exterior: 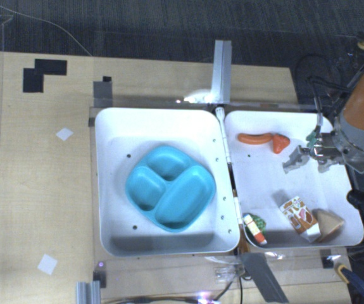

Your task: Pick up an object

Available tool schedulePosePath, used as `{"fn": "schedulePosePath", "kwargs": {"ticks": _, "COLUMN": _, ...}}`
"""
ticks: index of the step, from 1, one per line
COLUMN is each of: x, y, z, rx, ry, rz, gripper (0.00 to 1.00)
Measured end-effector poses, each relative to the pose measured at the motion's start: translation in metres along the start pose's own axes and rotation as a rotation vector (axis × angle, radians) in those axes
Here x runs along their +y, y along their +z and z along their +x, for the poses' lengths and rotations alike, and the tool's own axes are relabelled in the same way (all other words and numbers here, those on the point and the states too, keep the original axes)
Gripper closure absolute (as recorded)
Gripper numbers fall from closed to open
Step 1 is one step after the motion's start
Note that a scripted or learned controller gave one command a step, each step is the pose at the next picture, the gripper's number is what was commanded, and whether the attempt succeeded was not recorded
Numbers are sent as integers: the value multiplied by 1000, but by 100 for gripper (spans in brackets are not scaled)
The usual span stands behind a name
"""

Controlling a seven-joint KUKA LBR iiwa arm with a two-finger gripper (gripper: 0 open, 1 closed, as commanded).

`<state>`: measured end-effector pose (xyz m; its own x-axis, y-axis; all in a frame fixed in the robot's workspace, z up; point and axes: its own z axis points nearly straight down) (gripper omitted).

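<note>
Although the arm enters from the right, you cannot tell whether its fingers [295, 160] are apart or together; the grey tip is too small and blurred. It hangs over the right bin [257, 189], near that bin's right wall, with nothing visibly held.

Take the right bin as your landmark. Inside it, toward its far edge, lies a long orange-red carrot-shaped piece [264, 140], smooth and rounded, just beside the fingers on their left. Toward its near right corner you see a printed packet [297, 215], glossy and boxy, touching a tan cone-shaped item [330, 223]. At its near left corner sits a small red, white and green toy [256, 228] against the rim.

Left of the right bin, touching it along the divider, the left bin [115, 170] holds a smooth blue three-compartment plate [170, 187]. Both bins rest on the pale wooden surface [36, 189].
</note>
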<state>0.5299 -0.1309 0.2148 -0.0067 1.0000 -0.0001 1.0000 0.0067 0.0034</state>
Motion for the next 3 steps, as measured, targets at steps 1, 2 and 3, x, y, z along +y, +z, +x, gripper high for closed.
{"fn": "schedulePosePath", "kwargs": {"ticks": 1, "x": -27, "y": 124, "z": 14, "rx": -1, "ry": -4, "rz": -7, "gripper": 0}}
{"fn": "schedulePosePath", "kwargs": {"ticks": 2, "x": 63, "y": 127, "z": -14, "rx": -2, "ry": 113, "rz": -7, "gripper": 0}}
{"fn": "schedulePosePath", "kwargs": {"ticks": 3, "x": 141, "y": 99, "z": 27, "rx": -1, "ry": 25, "rz": -4, "gripper": 0}}
